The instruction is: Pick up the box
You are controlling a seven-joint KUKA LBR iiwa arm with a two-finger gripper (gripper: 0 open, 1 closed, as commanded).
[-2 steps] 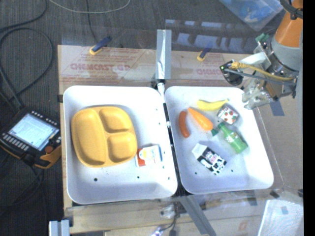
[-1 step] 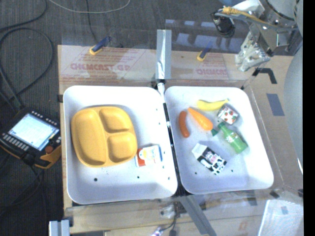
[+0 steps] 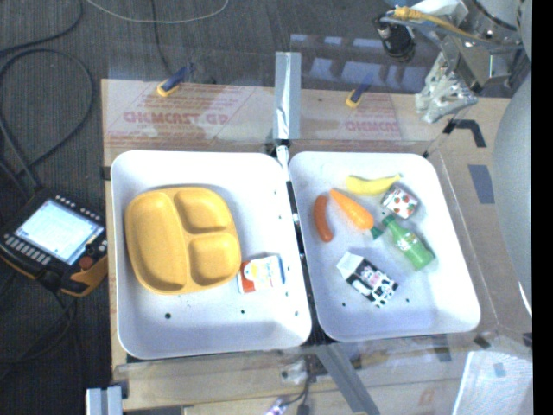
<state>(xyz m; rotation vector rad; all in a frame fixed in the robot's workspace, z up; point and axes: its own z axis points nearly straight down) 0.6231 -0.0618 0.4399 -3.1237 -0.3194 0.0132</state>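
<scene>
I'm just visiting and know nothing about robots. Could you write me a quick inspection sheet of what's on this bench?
Surface: two white bins, left bin and right bin, side by side.
Job's things: small box in the left bin beside a yellow tray; black-and-white carton in the right bin.
Clutter: banana, carrot, sausage, green bottle, strawberry-print carton.
Tool: tool above the bench's far right corner, holding nothing.
Cables: black and white cables on the floor.
Surroundings: handheld screen unit at left.
</scene>
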